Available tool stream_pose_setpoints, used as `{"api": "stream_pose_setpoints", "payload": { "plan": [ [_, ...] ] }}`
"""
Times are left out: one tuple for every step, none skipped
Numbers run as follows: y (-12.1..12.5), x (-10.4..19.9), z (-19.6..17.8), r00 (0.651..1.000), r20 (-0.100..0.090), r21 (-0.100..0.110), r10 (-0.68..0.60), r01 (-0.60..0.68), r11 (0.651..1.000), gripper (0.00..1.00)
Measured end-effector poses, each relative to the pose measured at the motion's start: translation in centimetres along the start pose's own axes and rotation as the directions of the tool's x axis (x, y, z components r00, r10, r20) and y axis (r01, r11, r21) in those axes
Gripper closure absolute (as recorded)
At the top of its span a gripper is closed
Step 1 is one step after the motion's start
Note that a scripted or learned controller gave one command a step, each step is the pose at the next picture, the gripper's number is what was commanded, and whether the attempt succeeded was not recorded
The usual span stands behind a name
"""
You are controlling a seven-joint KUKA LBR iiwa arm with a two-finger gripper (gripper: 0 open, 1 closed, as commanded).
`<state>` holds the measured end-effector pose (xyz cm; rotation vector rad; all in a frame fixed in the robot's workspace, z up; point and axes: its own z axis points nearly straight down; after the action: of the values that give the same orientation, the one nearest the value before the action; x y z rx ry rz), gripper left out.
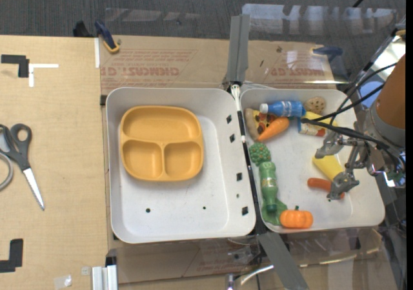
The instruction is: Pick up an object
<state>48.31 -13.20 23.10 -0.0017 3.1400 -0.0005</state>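
We see a light wooden bench (51, 153) bearing two shallow white bins side by side: the left bin (174, 214) and the right bin (364, 214). On the bench's left part lie grey-handled scissors (22, 159). Brown cardboard (161, 62) lies flat behind the bins, a blue clamp (106, 37) at its corner.

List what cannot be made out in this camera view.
- Yellow item, right bin: partly hidden behind the end effector; identity unclear.
- Green bottle: label too small to read.
- Scissors: one handle cut off by the left edge.
- Arm: cut off by the right edge.
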Motion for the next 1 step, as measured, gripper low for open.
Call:
{"api": "stream_pose_setpoints", "payload": {
  "plan": [
    [-5.36, -4.42, 13.66, 0.995, 0.002, 0.0, 0.098, -0.098, 0.995, 0.0]
  ]
}}
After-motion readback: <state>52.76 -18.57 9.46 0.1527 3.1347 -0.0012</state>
